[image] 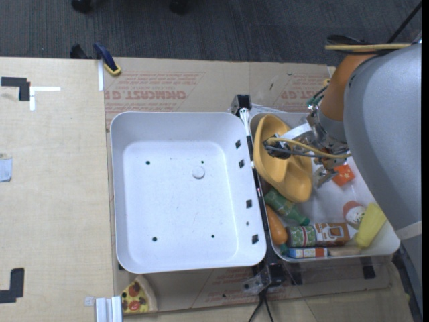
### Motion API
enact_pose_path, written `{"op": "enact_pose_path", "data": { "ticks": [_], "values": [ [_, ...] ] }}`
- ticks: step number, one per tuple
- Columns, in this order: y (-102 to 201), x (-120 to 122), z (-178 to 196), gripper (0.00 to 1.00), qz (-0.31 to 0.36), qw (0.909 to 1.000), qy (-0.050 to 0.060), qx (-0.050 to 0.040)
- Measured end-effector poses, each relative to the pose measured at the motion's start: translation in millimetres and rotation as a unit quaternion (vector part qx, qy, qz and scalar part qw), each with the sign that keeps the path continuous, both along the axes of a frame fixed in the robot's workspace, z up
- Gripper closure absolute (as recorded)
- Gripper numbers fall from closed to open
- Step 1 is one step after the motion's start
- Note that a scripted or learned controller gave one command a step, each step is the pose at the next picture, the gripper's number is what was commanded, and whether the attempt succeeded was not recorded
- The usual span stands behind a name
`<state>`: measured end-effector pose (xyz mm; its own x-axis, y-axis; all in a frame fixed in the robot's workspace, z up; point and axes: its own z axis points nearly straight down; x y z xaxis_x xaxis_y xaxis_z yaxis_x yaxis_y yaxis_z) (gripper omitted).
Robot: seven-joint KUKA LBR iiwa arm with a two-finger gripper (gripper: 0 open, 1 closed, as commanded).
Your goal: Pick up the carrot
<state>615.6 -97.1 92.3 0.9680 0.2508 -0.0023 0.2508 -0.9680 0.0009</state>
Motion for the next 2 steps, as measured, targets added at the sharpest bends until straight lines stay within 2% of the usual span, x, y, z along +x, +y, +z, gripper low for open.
{"op": "enact_pose_path", "data": {
  "ticks": [1, 2],
  "values": [
    [-1.8, 28.1, -1.9, 0.00, -0.024, 0.9997, 0.009, 0.0012],
    [2.4, -33.7, 0.3, 0.00, -0.029, 0.9996, 0.000, -0.0005]
  ]
}}
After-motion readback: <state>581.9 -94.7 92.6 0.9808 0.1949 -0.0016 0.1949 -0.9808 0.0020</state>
